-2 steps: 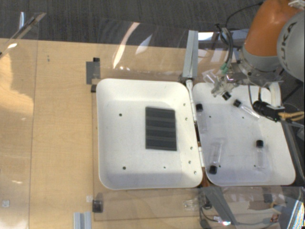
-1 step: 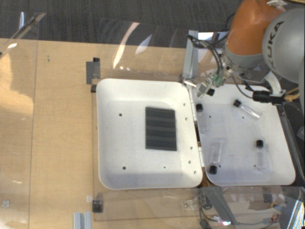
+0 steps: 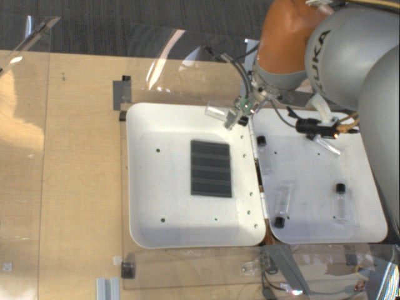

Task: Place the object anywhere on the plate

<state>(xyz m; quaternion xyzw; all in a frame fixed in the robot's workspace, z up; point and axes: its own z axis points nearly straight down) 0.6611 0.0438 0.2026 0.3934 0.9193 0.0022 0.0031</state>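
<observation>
A dark grey ribbed plate (image 3: 210, 168) lies flat in the middle of the left white bin (image 3: 150, 192). My gripper (image 3: 239, 117) hangs over the far right corner of that bin, close to the wall shared with the right bin (image 3: 369, 224). A small clear tube (image 3: 216, 111) shows just left of the gripper, at the bin's far rim; whether the gripper holds it cannot be made out. The gripper is above and to the right of the plate, apart from it.
Several clear vials with black caps lie in the right bin, such as one (image 3: 282, 206) near its front left and one (image 3: 340, 200) at its right. The grey arm with its orange band (image 3: 284, 33) covers the far right. Black brackets (image 3: 122, 92) sit on the bench.
</observation>
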